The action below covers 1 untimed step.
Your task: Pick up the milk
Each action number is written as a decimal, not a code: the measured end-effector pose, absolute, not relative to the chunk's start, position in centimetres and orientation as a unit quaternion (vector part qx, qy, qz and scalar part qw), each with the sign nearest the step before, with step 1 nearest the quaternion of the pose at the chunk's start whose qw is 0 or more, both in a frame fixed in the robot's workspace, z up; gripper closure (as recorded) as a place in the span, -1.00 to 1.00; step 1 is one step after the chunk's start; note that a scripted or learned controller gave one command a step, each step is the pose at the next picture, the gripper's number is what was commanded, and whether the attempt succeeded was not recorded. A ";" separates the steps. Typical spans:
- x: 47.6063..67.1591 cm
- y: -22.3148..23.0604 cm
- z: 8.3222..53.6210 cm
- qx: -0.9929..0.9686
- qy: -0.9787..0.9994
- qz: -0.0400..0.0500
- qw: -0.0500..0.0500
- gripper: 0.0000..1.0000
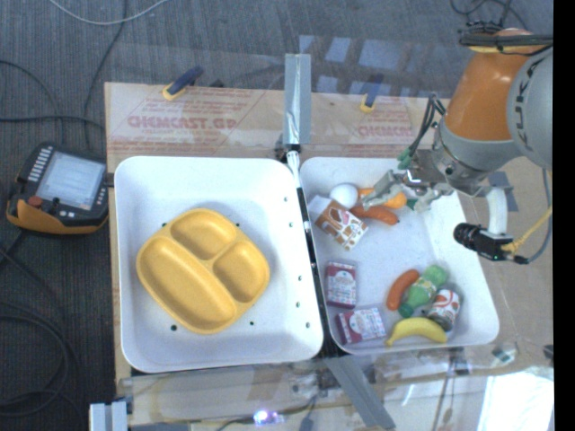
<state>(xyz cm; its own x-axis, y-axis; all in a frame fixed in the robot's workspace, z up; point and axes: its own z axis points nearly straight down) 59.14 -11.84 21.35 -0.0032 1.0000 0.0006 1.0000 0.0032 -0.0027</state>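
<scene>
The curved yellow banana (416, 331) lies at the right bin's (476, 285) near edge. My gripper (404, 187) hangs fingers spread, empty, over the far edge; the small brown-and-white milk carton (341, 224), light, stiff, wants gripping across its flat sides.

Arm cut off, labels unreadable

The arm (503, 106) runs off the right edge; print on the cartons (341, 285) near the right bin's (481, 326) front edge is too small to read.

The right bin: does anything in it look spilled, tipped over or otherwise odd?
Nothing looks spilled or broken. The milk carton lies on its side, askew, near the left wall of the right bin. The other items are loosely scattered.
</scene>
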 end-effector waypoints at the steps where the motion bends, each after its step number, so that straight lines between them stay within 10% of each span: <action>1: 62.9 -10.3 17.0 -0.594 -0.804 0.001 0.000 -1.00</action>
<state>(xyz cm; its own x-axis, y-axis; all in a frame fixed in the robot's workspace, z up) 62.94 -10.34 16.98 -0.2932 0.9560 -0.0002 0.9560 0.2932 -0.0013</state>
